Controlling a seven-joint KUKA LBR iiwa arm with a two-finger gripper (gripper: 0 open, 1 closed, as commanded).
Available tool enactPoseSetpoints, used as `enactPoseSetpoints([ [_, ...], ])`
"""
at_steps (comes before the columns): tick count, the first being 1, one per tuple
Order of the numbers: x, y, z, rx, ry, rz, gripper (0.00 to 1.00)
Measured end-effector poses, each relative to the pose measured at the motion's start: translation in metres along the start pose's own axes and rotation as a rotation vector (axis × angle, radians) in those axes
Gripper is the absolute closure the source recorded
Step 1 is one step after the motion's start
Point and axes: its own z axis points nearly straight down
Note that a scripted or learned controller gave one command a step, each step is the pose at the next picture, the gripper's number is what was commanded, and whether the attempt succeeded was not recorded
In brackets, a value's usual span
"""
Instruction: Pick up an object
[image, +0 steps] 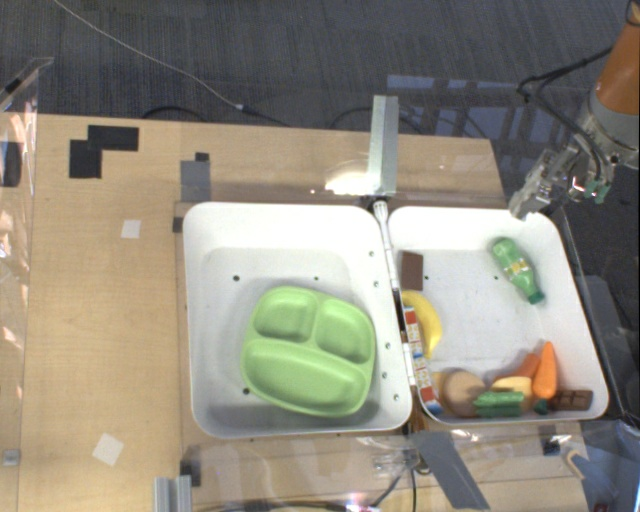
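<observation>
Gripper (527, 200) hangs at about two o'clock in the view, over the far rim of the right bin (470, 225); whether it is apart or together cannot be told, and nothing shows in it. At nine o'clock in the left bin (215, 240) lies a green divided plate (308, 350). In the right bin, a banana (427, 322) lies at its nine o'clock, a green bottle (517, 268) at one o'clock just below the gripper, and an orange carrot (543, 371) at five o'clock among small toy foods.
</observation>
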Motion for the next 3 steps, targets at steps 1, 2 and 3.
enactPoseSetpoints([
  [1,-0.006,0.024,-0.019,0.000,-0.002,0.223,1.00],
  [2,0.008,0.026,-0.012,0.001,0.001,0.210,1.00],
  [3,-0.001,0.033,-0.011,0.000,-0.002,0.146,1.00],
])
